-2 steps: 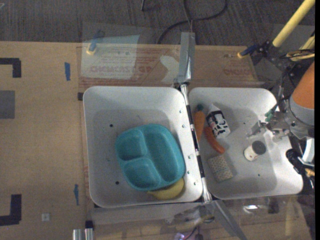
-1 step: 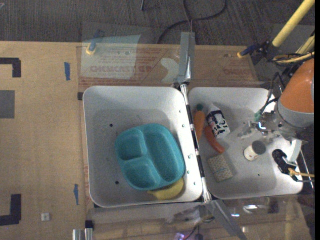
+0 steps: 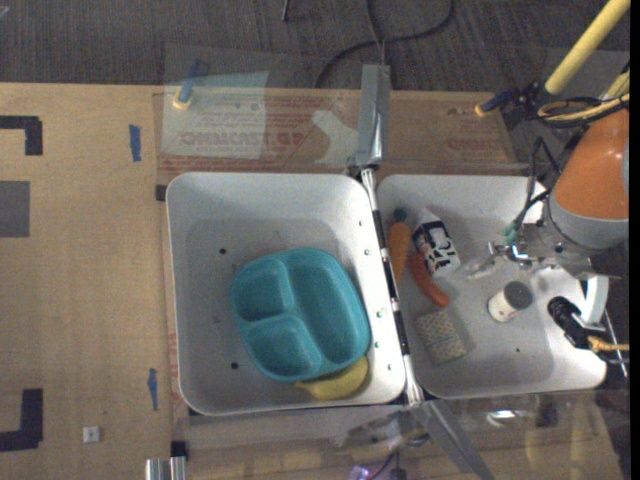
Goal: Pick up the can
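Over in the right bin [image 3: 470, 378] our can [image 3: 436, 246] lies tipped beside the carrot [image 3: 418, 266], touching it. We reckon that's an awkward sideways grab. Gripper [image 3: 510, 250] hovers just right of it; whether it's parted, we can't tell.

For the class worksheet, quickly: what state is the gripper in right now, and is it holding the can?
Gripper: over the right bin, open or closed cannot be told; nothing visibly held.

A teal divided plate [image 3: 298, 313] lay in the left bin [image 3: 190, 268] — over a yellow banana [image 3: 340, 382]. The right bin [image 3: 470, 368] held a carrot [image 3: 415, 264] and sponge [image 3: 443, 334].
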`<state>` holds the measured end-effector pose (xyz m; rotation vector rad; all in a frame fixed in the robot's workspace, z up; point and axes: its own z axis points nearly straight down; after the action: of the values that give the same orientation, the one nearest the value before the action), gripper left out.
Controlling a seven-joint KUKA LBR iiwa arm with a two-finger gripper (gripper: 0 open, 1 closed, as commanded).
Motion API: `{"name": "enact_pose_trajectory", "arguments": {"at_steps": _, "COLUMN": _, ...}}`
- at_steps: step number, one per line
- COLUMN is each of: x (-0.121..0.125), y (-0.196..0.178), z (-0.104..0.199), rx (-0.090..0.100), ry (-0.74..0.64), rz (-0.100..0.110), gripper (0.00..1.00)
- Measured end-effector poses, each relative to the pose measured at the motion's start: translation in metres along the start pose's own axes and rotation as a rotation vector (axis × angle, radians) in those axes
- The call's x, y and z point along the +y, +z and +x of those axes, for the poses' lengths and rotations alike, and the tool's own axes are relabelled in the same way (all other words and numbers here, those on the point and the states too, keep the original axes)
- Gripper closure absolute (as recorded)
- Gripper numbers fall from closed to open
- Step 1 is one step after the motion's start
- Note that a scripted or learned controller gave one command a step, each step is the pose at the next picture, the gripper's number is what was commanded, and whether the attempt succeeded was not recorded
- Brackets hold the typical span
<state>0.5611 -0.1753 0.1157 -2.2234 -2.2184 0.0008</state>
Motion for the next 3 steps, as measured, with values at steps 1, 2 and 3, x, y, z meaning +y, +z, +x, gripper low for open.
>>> {"name": "enact_pose_trajectory", "arguments": {"at_steps": 1, "x": 0.000, "y": -0.009, "z": -0.003, "rx": 0.000, "ry": 0.005, "rz": -0.001, "gripper": 1.00}}
{"name": "enact_pose_trajectory", "arguments": {"at_steps": 2, "x": 0.000, "y": -0.009, "z": -0.003, "rx": 0.000, "ry": 0.005, "rz": -0.001, "gripper": 0.00}}
{"name": "enact_pose_trajectory", "arguments": {"at_steps": 3, "x": -0.031, "y": 0.024, "z": -0.035, "rx": 0.003, "ry": 0.024, "rz": -0.003, "gripper": 0.00}}
